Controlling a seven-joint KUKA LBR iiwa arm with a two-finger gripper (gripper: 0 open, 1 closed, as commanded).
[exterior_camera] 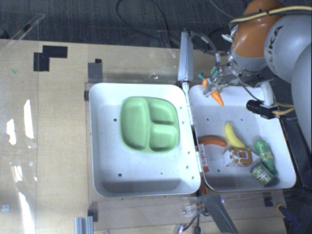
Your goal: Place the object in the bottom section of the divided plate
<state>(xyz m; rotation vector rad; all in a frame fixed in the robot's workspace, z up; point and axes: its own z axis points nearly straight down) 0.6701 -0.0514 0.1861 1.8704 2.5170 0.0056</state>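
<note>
we see the gripper (210, 85) over the far left corner of the right bin (285, 145), its fingers closed on the carrot (218, 97), which hangs from them with its orange tip pointing down toward the bin floor. above it the grey arm (287, 38) with its orange band reaches in from the right. nearer to us in the same bin lie a sausage (213, 141) by the left wall, a banana (234, 136) just beside it, a small carton (237, 157) below the banana, and a green bottle (263, 151) and a green can (263, 173) toward the near right corner. in the left bin (105, 174) sits the green divided plate (149, 124), well apart from the carrot, with one long section on its left and two smaller ones on its right.
</note>
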